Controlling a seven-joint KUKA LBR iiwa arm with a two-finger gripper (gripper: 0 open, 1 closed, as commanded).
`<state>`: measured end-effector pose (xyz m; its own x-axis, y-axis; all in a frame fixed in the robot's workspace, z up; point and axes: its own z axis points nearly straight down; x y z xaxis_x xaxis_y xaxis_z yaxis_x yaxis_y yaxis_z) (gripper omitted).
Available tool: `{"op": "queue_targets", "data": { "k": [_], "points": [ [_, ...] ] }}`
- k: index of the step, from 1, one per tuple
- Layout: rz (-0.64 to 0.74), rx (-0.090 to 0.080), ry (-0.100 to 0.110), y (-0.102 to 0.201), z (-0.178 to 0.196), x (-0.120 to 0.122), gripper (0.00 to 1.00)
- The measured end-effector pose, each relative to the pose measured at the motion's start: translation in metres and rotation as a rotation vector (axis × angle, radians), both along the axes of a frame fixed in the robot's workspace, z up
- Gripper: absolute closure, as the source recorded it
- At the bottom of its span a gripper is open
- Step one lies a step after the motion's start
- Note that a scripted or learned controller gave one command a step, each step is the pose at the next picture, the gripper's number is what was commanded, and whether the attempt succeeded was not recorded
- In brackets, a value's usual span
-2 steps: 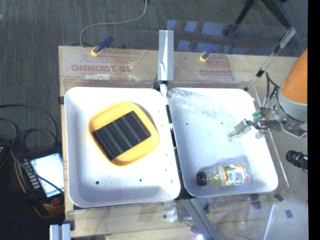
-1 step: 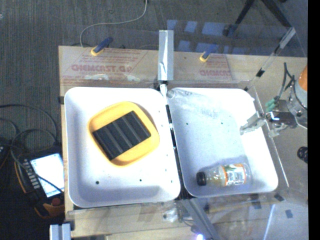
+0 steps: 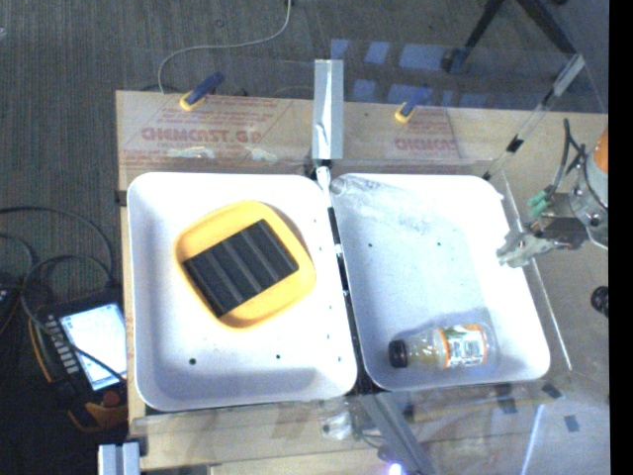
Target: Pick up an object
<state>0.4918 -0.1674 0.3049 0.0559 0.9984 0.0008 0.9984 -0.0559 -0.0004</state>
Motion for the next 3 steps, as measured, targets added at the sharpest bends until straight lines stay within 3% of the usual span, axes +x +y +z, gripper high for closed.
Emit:
{"op": "queue_targets", "data": {
  "k": [1,2,3],
  "points": [
    [0.000,0.000,0.000,0.000,0.000,0.000,0.00],
    [-0.005,0.001,0.003,-0.020,-0.120,-0.008,0.00],
    [0.031,-0.004,-0.014,-0.031,-0.214,-0.004,0.00]
  ]
}}
